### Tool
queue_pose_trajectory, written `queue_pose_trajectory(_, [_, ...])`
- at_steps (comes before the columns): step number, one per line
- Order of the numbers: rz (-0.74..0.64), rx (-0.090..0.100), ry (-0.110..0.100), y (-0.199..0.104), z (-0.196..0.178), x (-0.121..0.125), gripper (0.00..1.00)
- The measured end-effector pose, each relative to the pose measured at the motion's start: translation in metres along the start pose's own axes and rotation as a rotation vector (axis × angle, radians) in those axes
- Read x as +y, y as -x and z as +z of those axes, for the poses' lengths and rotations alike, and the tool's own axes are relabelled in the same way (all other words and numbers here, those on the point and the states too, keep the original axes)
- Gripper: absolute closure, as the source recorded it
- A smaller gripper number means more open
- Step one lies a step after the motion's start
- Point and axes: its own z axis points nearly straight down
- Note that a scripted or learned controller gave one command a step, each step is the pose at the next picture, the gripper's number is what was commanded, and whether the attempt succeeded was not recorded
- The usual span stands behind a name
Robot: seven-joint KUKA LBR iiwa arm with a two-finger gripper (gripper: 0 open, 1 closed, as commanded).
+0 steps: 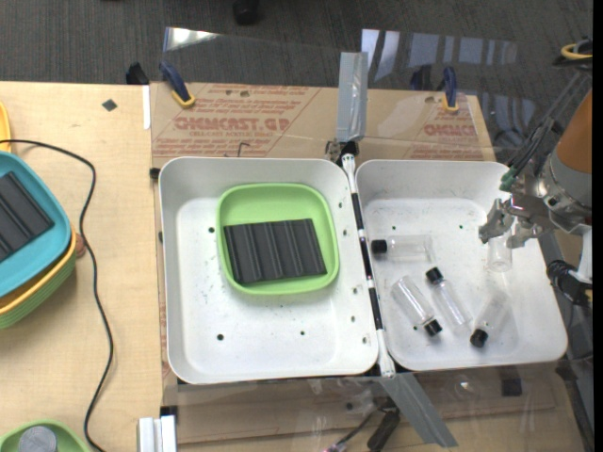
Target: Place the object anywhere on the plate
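From left to right: the green plate [279, 207] with its dark ribbed insert sits in the left bin [188, 328], clear vials [415, 304] lie in the right bin [528, 337], and the end effector [504, 238] at right appears closed on a vial [498, 255], so I'd carry it level, well over the divider, before releasing.

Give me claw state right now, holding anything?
Claw: above the right bin, with a clear vial hanging between its fingers; looks shut on it.
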Motion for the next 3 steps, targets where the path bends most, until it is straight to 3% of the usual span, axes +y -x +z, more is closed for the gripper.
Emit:
queue_pose_trajectory(1, [0.0, 0.0, 0.0, 0.0, 0.0, 0.0, 0.0])
queue_pose_trajectory(2, [0.245, 0.0, 0.001, -0.011, -0.038, -0.022, 0.0])
queue_pose_trajectory(3, [0.551, -0.001, -0.001, 0.023, -0.085, -0.021, 0.0])
